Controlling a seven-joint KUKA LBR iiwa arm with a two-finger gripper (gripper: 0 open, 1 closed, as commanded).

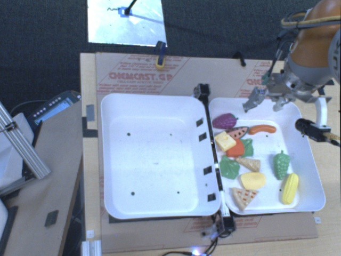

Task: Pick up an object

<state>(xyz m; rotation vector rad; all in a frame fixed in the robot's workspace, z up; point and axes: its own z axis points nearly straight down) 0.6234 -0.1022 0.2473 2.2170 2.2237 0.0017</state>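
My claw [265, 100] hangs spread, holding nothing, over the right bin [311, 169] of glossy plastic food. A bumpy yellow corn [289, 188] lies there. Cardboard [139, 73] reads "CHEMCAST".

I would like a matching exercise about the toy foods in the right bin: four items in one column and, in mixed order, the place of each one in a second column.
Items:
1. purple eggplant
2. corn cob
3. pizza slice
4. sausage

Places:
A. near edge of the right bin, beside the divider
B. far left corner, nearest the end effector
C. near right corner, below the green grapes
D. far side, right of the watermelon slice

Pairs: 1-B, 2-C, 3-A, 4-D
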